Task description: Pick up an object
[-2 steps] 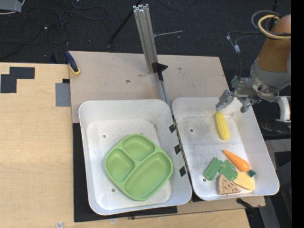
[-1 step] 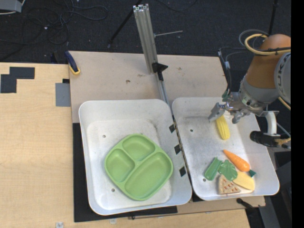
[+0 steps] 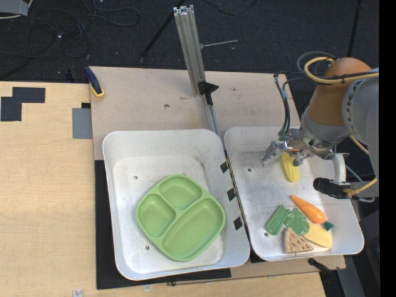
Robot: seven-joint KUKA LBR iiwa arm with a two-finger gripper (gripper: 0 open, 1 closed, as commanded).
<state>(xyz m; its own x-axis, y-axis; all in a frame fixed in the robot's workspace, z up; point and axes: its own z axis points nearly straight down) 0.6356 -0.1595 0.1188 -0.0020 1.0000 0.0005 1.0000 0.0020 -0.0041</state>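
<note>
A yellow corn cob toy (image 3: 289, 167) lies in the right white bin (image 3: 260, 234), toward its far side, with the gripper (image 3: 286, 153) spread wide directly over its upper end, one finger to each side and neither clamping it. Nearer the camera from the corn lie an orange carrot (image 3: 309, 208), a green leafy piece (image 3: 286, 220), a yellow wedge (image 3: 317, 234) and a waffle slice (image 3: 297, 244). A green divided plate (image 3: 180, 217) sits in the left white bin (image 3: 124, 159).
</note>
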